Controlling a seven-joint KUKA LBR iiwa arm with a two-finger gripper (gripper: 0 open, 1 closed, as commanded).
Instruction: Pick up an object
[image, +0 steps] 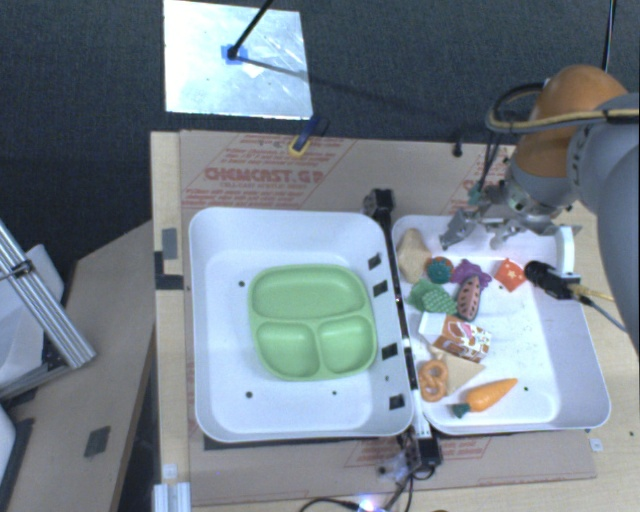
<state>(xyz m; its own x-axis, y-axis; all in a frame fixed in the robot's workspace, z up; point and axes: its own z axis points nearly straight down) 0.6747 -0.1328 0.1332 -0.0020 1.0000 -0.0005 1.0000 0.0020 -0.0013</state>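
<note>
Two white bins on a cardboard-covered bench, dark floor around it.

The cardboard sheet (265, 172) reads "CHEMCAST GP". The left bin (215, 300) carries a green divided plate (310, 320). The right bin (570, 360) carries toy food, including a carrot (487, 394) and pretzel (434, 379). The gripper (480, 228) hovers over its far edge, fingers spread apart, holding nothing.

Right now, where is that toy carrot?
The carrot lies near the front edge of the right bin, just right of the pretzel and below the small snack box.
</note>
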